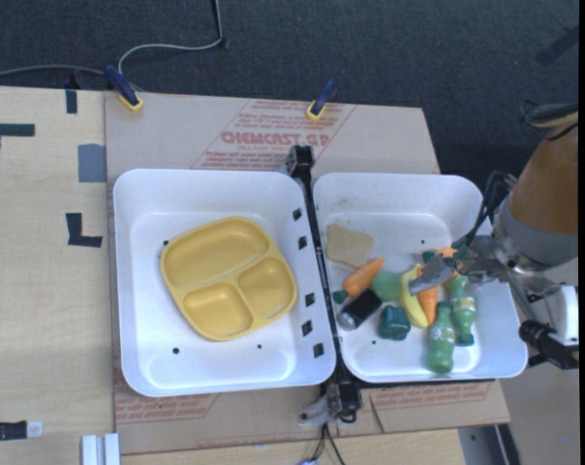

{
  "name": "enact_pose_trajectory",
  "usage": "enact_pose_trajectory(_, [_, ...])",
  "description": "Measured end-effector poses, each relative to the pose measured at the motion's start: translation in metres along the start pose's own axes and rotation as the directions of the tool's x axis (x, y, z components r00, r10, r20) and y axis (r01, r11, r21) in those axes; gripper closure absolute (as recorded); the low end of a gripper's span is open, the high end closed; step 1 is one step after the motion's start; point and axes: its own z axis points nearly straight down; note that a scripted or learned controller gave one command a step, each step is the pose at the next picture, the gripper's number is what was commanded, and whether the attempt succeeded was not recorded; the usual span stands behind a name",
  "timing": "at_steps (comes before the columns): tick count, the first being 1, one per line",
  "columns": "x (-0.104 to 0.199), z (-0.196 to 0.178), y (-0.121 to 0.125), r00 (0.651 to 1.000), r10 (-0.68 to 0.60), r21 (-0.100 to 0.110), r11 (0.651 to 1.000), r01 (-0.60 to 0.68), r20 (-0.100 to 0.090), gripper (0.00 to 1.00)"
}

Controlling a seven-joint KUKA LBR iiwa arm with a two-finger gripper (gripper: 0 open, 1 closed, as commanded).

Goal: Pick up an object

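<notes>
Reaching in from the right, the grey arm (pixel 544 211) with its orange band lowers the claw (pixel 436 277) over the right bin (pixel 409 187), among a cluster of toy items. Whether the claw is open or closed cannot be told at this resolution, and nothing is clearly seen between its tips. Just beside the claw lie an orange carrot-like piece (pixel 427 303) and a yellow piece (pixel 411 303); a green bottle (pixel 442 345) lies along the bin's near right side. Left of these sit a second orange carrot (pixel 362 275), a green lump (pixel 386 286), a dark teal block (pixel 393 323) and a black-and-silver cylinder (pixel 358 309), possibly a small flashlight. A tan flat slice (pixel 349 243) rests towards the bin's back left. The left bin (pixel 138 260) carries a yellow three-compartment tray (pixel 229 277), lying at a tilt to the bin's walls. Both bins stand on a cardboard sheet (pixel 263 134) on the desk (pixel 31 211), fixed by two blue-and-yellow clamps (pixel 124 87).
</notes>
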Motion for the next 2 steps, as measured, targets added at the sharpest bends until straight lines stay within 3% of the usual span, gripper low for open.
enact_pose_trajectory(1, [0.005, 0.130, 0.005, 1.000, -0.001, -0.005, 1.000, 0.001, -0.001, 0.00])
enact_pose_trajectory(2, [-0.069, 0.068, 0.053, 1.000, 0.001, -0.003, 1.000, -0.001, 0.002, 0.00])
